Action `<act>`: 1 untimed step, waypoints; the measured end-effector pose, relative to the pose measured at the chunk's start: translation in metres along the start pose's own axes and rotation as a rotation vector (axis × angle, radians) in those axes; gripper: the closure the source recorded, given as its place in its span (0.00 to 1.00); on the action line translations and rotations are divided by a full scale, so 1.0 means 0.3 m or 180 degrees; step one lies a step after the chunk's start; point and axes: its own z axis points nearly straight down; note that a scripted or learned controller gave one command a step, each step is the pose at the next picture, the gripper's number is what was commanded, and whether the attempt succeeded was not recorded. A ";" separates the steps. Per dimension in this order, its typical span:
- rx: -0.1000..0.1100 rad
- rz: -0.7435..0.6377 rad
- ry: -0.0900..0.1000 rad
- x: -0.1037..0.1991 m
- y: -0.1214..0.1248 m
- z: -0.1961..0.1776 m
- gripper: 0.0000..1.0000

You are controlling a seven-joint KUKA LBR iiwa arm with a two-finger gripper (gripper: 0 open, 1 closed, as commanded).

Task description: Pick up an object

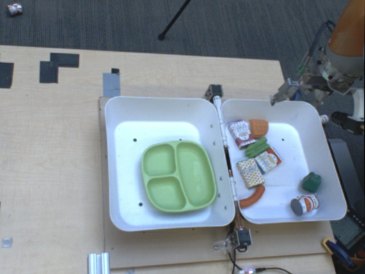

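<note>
The right bin (328, 153) holds several small items. Near its left wall lie a red-and-white pouch (240, 133), an orange piece (259, 127), a green pea pod (258, 148), two small packets (251, 172) and a sausage (252, 197). A dark green object (311, 182) and a small can (305, 204) on its side rest near the front right corner. My gripper (283, 93) hangs at the bin's far rim, up and to the right of all the items, touching none of them.
The left bin (122, 153) holds a light green divided plate (179, 176). The arm's orange band (348, 36) and cables crowd the upper right. Dark tape patches (57, 66) mark the bench at the far left.
</note>
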 end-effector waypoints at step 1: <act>0.0016 0.0009 0.0003 0.011 -0.367 0.385 0.00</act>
